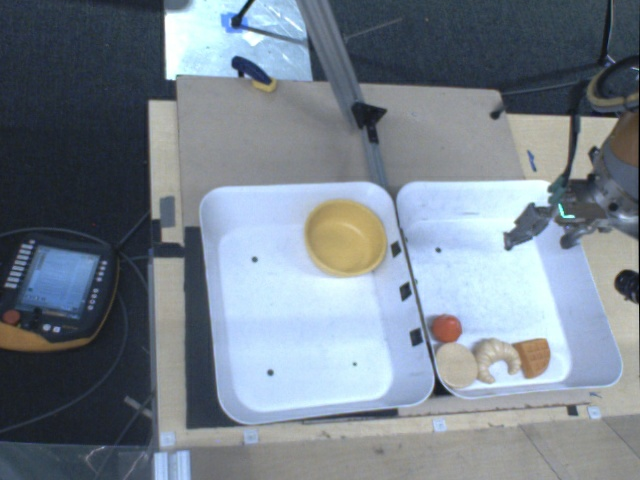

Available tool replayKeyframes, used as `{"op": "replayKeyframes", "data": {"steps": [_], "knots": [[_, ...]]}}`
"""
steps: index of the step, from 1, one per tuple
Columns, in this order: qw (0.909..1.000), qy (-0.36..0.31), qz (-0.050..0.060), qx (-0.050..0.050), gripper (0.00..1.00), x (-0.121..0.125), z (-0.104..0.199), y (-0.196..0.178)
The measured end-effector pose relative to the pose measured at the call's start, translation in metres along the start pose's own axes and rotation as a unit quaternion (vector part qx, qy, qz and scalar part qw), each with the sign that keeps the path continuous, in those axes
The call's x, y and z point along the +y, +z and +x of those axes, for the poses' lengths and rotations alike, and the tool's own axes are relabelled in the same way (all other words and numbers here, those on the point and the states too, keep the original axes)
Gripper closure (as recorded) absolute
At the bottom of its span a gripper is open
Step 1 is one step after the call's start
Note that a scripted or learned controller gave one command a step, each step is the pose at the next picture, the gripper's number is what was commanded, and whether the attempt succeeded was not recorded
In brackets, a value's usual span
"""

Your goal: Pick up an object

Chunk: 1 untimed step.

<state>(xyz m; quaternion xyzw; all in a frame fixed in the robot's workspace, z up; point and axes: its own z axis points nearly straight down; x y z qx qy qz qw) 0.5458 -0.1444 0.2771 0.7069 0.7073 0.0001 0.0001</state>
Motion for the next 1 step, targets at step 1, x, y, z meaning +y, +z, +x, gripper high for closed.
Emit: {"op": "replayKeyframes", "data": {"steps": [1], "knots": [[1.0000, 0.000, 0.000, 0.000, 0.00, 0.0000, 0.0000, 0.0000]]}}
